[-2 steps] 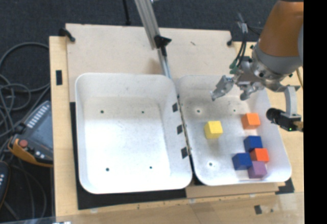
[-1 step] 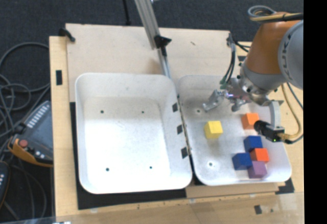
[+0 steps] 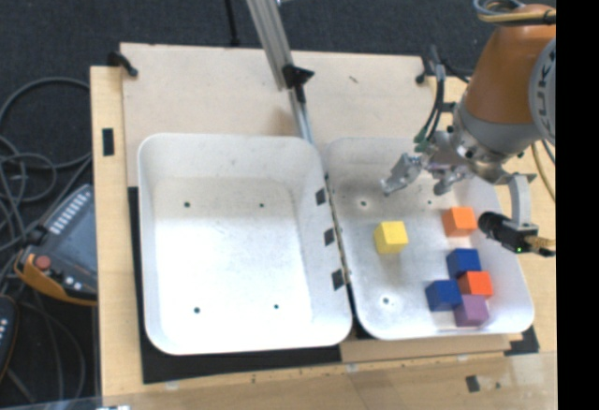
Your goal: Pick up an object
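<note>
Jaws [image 3: 404, 172]: over right bin [image 3: 370, 165], apparently released, gripping nothing.
Yellow cube [image 3: 391, 237]: on bin floor, just below the jaws, apart.
Axis: cube, sits square; none longer.

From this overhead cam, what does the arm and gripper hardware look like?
The arm is a rounded KUKA iiwa body: a broad orange band above a grey wrist, with part of dark lettering at its right side. A grey cable loops over its top and thin dark cables run down its left side. The gripper is small, bare grey metal. A black fitting with a green light hangs below the wrist.
</note>
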Robot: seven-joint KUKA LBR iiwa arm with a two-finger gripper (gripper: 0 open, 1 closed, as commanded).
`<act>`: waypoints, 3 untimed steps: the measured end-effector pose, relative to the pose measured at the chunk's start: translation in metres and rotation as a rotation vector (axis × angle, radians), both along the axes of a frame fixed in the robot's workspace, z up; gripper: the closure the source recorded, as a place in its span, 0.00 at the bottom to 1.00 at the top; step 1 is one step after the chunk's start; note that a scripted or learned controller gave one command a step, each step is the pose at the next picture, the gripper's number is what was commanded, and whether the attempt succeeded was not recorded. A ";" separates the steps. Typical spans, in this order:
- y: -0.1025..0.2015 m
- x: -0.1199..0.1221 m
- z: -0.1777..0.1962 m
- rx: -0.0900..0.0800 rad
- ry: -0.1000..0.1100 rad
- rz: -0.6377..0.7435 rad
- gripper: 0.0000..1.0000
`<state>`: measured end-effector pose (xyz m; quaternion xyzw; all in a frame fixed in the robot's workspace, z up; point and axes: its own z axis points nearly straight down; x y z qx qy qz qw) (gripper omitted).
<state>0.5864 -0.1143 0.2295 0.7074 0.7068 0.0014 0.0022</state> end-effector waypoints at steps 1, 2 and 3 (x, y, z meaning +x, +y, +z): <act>-0.028 0.014 0.065 -0.003 -0.004 -0.001 0.00; -0.009 0.028 -0.066 0.001 0.011 0.004 0.00; 0.018 0.013 -0.135 -0.001 0.005 0.004 0.00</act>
